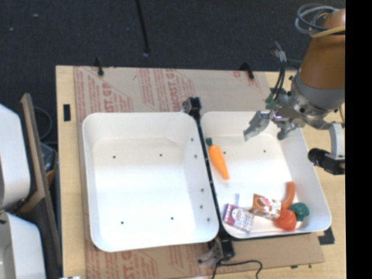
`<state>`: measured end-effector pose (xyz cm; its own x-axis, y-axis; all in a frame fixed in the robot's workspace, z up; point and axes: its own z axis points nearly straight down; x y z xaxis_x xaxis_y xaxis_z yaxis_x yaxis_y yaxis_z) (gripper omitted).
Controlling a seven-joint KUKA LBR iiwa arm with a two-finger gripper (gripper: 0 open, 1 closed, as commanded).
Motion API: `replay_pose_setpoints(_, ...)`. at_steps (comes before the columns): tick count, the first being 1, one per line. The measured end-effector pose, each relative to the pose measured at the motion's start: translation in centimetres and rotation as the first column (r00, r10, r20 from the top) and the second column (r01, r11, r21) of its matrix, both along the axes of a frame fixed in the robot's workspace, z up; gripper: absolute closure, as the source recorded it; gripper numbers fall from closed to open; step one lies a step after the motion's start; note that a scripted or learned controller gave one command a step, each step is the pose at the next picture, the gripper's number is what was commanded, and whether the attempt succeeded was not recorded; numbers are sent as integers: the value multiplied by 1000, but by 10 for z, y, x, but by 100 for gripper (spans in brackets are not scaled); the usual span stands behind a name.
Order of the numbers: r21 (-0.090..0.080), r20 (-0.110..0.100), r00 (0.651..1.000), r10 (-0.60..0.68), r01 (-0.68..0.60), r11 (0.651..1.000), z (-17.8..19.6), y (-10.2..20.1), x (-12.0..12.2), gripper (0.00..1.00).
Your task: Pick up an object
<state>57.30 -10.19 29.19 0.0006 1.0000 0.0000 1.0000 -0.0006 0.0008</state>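
Right now the tool [268,127] hangs over the far edge of the right bin [311,173], at about one o'clock from that bin's middle. Its two fingers stand apart with nothing between them, so the step in hand looks like the approach before a grasp.

The candidates all lie in the right bin. A toy carrot [218,161] rests alone near the bin's left wall, at roughly seven o'clock from the tool and well apart from it. Down at the bin's near edge, around five o'clock, sits a cluster: a small purple carton [238,218], a printed packet [265,205], a red tomato-like toy [285,220], a green piece [300,210] and an orange sausage shape [288,193], some touching.

The carrot seems the easiest target, being isolated. The next move calls for travelling toward seven o'clock, aligning across the carrot's narrow width, then descending.
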Motion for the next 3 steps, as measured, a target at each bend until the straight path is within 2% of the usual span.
replay_pose_setpoints(1, 1, -8, 1000, -1, 1, 1000, -84, 1, -64, 0)
replay_pose_setpoints(2, -1, -5, 1000, -4, 4, 1000, -137, -50, -46, 0)
replay_pose_setpoints(3, -1, 2, 1000, 1, -1, 1000, -119, -52, 10, 0)
